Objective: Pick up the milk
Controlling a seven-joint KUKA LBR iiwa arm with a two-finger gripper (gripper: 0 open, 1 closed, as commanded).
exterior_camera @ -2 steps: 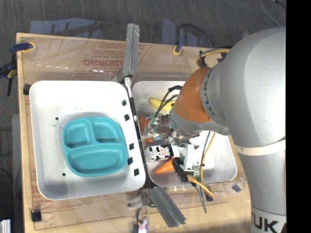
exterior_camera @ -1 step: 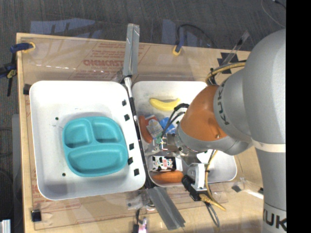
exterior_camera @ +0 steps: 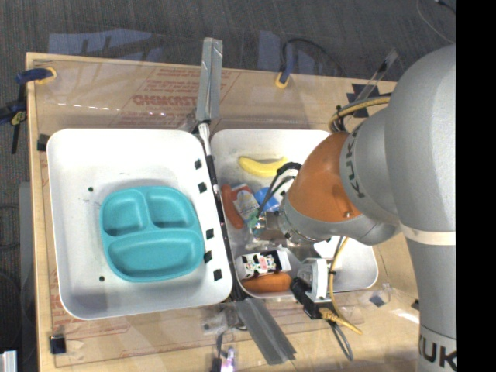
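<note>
- Near edge of right bin [exterior_camera: 364, 273]: orange carrot-like item [exterior_camera: 266, 284] lying flat against the front wall.
- Just behind it, touching: small white carton with dark print, looks like the milk [exterior_camera: 260, 263], lying in the bin's front-left corner.
- Gripper [exterior_camera: 262, 225] sits low over the bin just beyond the milk; wrist hides the fingers, so whether the claw is open or closed, can't tell. Nothing visibly between fingers.
- Beside the gripper: red-brown item [exterior_camera: 231, 202] and some blue and clear bits, partly hidden.
- Farther back: banana [exterior_camera: 260, 166] near the rear wall.
- Left bin [exterior_camera: 70, 169]: teal divided tray [exterior_camera: 151, 233], well apart from the arm.
</note>
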